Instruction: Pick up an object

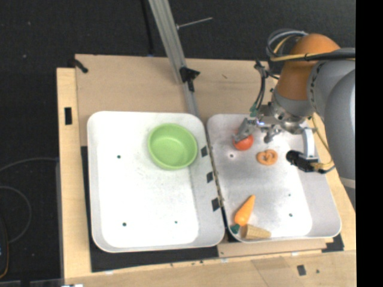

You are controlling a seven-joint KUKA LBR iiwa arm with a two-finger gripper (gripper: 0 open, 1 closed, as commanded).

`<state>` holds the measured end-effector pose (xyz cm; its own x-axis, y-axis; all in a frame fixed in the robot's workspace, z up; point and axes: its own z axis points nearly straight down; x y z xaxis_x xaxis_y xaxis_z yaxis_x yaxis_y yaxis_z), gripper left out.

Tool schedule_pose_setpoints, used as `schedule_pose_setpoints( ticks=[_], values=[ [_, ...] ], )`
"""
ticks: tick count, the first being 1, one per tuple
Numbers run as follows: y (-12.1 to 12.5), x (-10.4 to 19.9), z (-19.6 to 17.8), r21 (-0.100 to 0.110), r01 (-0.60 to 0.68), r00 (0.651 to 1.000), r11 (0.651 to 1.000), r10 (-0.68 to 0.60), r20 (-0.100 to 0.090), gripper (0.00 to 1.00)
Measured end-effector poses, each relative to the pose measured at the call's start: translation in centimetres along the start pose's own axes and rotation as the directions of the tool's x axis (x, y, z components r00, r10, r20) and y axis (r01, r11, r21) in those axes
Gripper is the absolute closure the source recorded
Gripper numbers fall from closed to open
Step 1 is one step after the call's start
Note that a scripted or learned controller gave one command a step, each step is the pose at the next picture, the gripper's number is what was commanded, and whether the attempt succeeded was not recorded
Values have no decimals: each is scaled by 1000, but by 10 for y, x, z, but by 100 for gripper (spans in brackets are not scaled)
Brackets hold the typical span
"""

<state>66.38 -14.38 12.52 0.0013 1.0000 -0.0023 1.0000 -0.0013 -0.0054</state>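
Camera view: my pincer hangs over the far end of the right bin, fingers spread, one finger touching the top of a small red object that lies on the bin floor; the other finger stands apart to the right, with nothing pinched between them. A small orange ring-shaped object lies just beside, nearer the bin's middle. A toy carrot and a tan cone sit at the near edge of the same bin, touching or nearly so. The left bin carries a green bowl, upright, toward its far right. Both bins rest on the counter.
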Motion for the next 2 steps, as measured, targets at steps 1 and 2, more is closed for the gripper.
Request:
schedule_pose_setpoints(
  ticks=[1,2],
  values=[
    [0,-2,25,-3,-1,1000,1000,1,1,0],
    [1,-2,12,-10,-2,1000,1000,2,1,100]
  ],
)
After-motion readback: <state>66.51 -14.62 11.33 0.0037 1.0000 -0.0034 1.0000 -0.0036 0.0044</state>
